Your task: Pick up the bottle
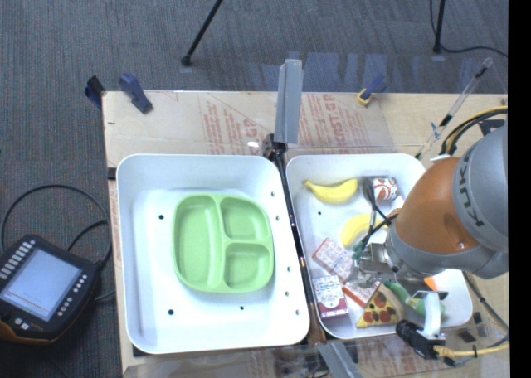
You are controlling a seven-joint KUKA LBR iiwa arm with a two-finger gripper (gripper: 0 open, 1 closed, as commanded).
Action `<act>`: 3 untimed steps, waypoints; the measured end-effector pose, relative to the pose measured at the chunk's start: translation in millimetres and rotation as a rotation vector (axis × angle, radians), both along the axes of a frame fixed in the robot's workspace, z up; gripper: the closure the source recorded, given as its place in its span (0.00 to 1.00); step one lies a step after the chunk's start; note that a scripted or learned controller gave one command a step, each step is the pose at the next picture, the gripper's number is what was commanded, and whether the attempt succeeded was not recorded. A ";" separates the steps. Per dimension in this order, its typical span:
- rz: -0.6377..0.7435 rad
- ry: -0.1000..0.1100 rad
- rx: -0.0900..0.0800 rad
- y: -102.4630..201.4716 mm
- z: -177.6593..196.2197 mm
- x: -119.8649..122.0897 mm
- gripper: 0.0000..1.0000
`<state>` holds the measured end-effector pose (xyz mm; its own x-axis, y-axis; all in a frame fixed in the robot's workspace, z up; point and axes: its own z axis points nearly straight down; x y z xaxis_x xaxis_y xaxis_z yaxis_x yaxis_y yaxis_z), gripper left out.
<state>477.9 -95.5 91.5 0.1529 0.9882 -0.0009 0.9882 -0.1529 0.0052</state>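
Observation:
In the right bin (332, 165), a green and white bottle-like thing (428, 310) lies near the front right corner, partly hidden under the arm. My gripper (371, 261) hangs low over the middle of this bin, just left of that thing and above the snack packets (333, 259). The orange wrist covers most of the gripper. I see nothing held in it.
The right bin also holds a banana (332, 191), a second yellow piece (355, 228), a red and white can (383, 190), a small red carton (331, 299) and a pizza slice toy (377, 312). A green divided plate (224, 242) sits in the left bin (141, 202).

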 end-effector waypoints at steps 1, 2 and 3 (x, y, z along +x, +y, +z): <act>-0.403 0.015 0.002 -8.7 76.9 -2.7 1.00; -0.758 0.016 0.004 -59.7 -8.3 -1.1 1.00; -0.992 0.017 0.002 -1.9 -8.4 -4.2 1.00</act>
